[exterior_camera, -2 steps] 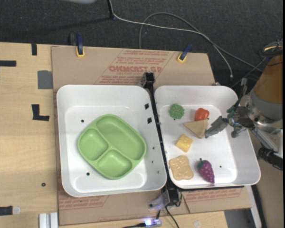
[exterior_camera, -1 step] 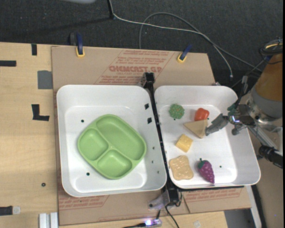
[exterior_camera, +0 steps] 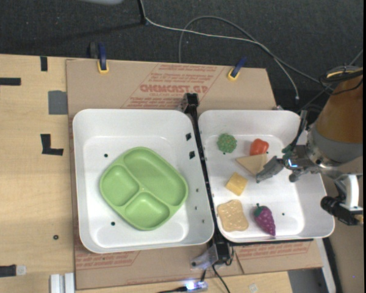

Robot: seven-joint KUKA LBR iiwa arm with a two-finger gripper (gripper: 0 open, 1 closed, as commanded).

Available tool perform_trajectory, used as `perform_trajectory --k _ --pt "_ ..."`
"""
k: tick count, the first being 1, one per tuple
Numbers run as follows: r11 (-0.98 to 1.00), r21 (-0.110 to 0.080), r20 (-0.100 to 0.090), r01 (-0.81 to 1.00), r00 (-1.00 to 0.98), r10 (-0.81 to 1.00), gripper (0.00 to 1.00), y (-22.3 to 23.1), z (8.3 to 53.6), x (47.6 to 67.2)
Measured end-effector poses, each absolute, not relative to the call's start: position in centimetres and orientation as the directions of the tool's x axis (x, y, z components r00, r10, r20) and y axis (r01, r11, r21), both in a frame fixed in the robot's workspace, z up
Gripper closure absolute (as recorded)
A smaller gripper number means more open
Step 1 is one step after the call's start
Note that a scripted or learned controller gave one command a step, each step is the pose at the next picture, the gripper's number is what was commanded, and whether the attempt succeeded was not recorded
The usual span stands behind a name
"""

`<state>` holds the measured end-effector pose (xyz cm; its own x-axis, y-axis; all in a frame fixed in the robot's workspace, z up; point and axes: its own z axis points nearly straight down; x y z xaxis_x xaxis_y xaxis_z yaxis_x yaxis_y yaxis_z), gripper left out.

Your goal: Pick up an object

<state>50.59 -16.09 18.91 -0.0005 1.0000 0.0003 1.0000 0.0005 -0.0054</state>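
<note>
Cardboard [exterior_camera: 171, 84] covers the wooden table [exterior_camera: 24, 163] under two white bins set side by side, held at its far edge by two clamps. The left bin [exterior_camera: 85, 127] holds a green divided plate [exterior_camera: 143, 188], tilted a little, with three compartments. The right bin [exterior_camera: 305, 221] holds six toy foods. A green broccoli [exterior_camera: 227, 143] lies at the far left of it, with a red pepper [exterior_camera: 259, 146] just to its right. A tan wedge [exterior_camera: 252, 163] lies just nearer than those two, its point toward the left. A yellow cheese cube [exterior_camera: 236, 184] sits nearer and left of the wedge. At the near side, a cracker [exterior_camera: 232, 216] lies by the left wall and purple grapes [exterior_camera: 265, 219] lie just to its right. The arm comes in from the right, with its orange band above the grey wrist. The hand [exterior_camera: 279, 167] is low over the right half of the right bin, its two dark fingers [exterior_camera: 267, 171] spread apart. One finger reaches left to the right end of the wedge, and whether it touches it I cannot tell. Nothing sits between the fingers. Cables run from the arm across the dark floor beyond the table.
</note>
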Motion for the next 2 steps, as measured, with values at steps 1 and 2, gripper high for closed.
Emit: perform_trajectory --k 1,2 --pt "0.001 -0.007 0.002 1.0 -0.001 1.0 0.0 -14.9 13.3 50.5" --pt "0.001 -0.001 -0.001 1.0 -0.001 1.0 0.0 -14.9 8.3 50.5"
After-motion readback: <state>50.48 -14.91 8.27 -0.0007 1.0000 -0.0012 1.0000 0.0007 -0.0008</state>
